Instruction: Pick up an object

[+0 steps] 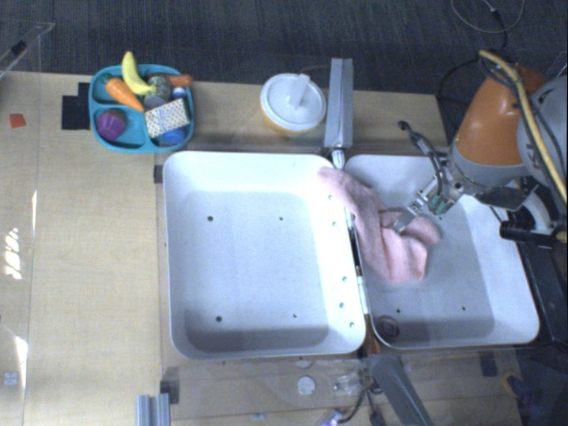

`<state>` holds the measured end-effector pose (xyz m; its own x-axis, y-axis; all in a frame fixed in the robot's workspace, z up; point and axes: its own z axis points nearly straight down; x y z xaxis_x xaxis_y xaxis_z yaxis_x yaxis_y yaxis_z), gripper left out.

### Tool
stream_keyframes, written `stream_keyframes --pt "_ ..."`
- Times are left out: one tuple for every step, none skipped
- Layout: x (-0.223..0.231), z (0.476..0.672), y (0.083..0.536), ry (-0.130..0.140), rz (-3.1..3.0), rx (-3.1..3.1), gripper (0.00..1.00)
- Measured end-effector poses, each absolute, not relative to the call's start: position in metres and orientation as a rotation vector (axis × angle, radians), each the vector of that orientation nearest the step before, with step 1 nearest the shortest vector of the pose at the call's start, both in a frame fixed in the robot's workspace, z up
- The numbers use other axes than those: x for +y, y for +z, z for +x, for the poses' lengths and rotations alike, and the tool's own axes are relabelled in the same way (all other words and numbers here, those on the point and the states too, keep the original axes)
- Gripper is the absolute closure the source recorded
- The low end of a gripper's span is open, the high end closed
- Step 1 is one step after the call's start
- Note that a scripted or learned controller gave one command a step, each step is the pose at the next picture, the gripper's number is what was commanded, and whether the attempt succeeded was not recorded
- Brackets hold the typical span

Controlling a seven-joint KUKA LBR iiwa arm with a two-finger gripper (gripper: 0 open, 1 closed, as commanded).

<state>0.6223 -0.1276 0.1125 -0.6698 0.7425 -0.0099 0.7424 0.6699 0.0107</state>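
Cloth: pink rag (390, 238) is lying draped over the divider between the two white bins, its narrow end reaching toward eleven o'clock onto the rim of the left bin (257, 256), its wider bunched end sitting in the right bin (479, 291).
Gripper: gripper (410, 216) is pressing down at the three o'clock edge of the rag, right at the bunched part; from where I am standing I cannot tell whether its jaws are wide, narrow or closed on the fabric.
Arm: grey arm (532, 140) with its orange band (493, 122) is leaning in from three o'clock, wrist angling down toward the middle of the right bin.
Left bin: bare white floor is showing, dotted with a few small holes.
Right bin: rag is covering its nine o'clock side, and a dark round spot (388, 329) is sitting in the seven o'clock corner.
Blue tray (138, 109): sitting on the bench at eleven o'clock from the left bin, well apart from it, holding a toy banana (133, 74), a carrot (122, 93) and other small pieces I cannot make out.
Lidded cup (293, 103): white and yellow, standing at twelve o'clock just beyond the left bin's far rim, beside a grey upright post (338, 105).
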Motion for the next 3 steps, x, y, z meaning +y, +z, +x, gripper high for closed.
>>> stream_keyframes --pt "-0.115 0.617 0.145 0.005 1.246 2.877 0.0" --pt "-0.131 0.613 0.091 0.008 1.253 2.864 0.0" --pt "-0.13 0.615 0.103 0.013 1.251 2.861 1.0"
